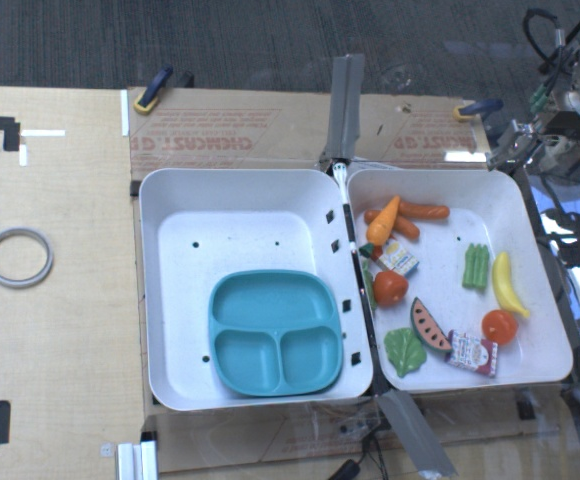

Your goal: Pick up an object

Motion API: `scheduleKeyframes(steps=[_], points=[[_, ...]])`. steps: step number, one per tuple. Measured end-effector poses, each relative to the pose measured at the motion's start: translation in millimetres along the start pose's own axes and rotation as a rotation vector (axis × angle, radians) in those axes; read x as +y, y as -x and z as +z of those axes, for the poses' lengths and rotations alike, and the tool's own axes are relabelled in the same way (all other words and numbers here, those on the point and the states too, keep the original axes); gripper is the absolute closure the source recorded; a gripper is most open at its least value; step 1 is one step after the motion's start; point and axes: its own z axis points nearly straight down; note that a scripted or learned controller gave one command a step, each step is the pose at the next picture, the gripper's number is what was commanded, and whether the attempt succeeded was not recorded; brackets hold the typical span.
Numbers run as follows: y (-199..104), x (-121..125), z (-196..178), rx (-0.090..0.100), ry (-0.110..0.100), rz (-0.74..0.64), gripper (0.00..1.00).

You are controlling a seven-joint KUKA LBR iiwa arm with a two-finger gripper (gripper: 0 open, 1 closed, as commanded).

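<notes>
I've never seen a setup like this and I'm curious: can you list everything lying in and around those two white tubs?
Shallow white bins: 2, white, side by side on the bench.
Divided plastic plate: 1, teal, left bin.
Toy carrot: 1, orange, right bin, top left.
Toy sausage: 1, orange-red, beside the carrot.
Small snack box: 1, white and yellow, below the carrot.
Toy tomatoes: 2, red, one centre-left, one lower right.
Toy green beans: 1 bunch, green.
Toy banana: 1, yellow, right side.
Toy watermelon slice: 1, red.
Toy leaf: 1, green.
Small carton: 1, red and white.
Tape roll: 1, grey, far left.
Clamps: 2, blue and yellow, second.
Robot arm: partly visible, top right.
</notes>
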Motion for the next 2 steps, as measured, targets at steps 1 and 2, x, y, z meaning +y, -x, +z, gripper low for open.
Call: scheduleKeyframes(steps=[1, 2], points=[[-0.2, 0.6, -9.1, -0.002, 0.0, -0.004, 1.0], [-16.8, 3.0, -80.8, -0.001, 0.001, 0.108, 1.0]])
